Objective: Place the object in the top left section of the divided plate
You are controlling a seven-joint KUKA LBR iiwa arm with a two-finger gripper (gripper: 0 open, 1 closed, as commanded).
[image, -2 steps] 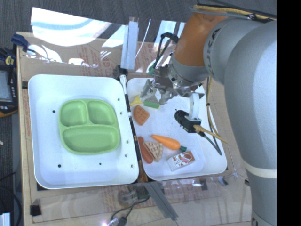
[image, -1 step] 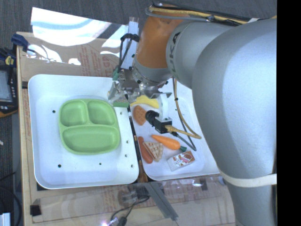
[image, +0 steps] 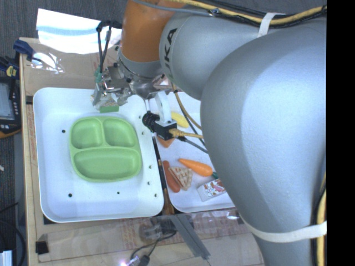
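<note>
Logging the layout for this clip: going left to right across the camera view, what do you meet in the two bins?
Green divided plate in the left bin → the hand above the plate's far edge → red sausage-like piece → orange carrot → small red-and-white packet, the last three in the right bin.

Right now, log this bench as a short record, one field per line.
plate: green divided plate lying in the left bin, all three sections bare
gripper: gripper above the left bin's far edge, just beyond the plate's top sections
held item: something small and green at the gripper tip, unclear whether it is gripped
right bin: right bin holds a carrot, a sandwich wedge, a small packet
</note>
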